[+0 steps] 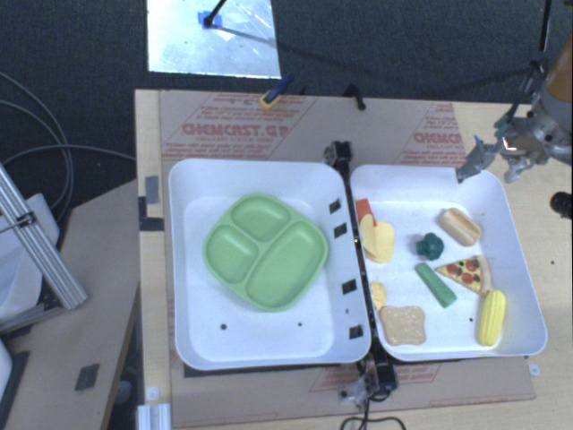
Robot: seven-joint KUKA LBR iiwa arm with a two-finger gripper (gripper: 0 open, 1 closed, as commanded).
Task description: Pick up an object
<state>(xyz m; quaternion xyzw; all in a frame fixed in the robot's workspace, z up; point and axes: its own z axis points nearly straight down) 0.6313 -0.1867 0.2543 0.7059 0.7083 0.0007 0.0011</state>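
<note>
The right white bin (515, 240) holds toy food: a hot dog (459, 227), a dark green broccoli (430, 245), a pizza slice (466, 273), a green stick (435, 285), a corn cob (491, 317), a slice of toast (403, 324), and a yellow piece (379, 240) next to a red one (363, 211). My gripper (489, 172) hovers over the bin's far right corner, above and beyond the hot dog. It is open, with nothing between its fingers.
A green divided plate (265, 251) lies in the left bin (192, 213). A black divider (349, 240) with clips runs between the bins. Cables and a metal frame (36, 249) stand to the left of the bench.
</note>
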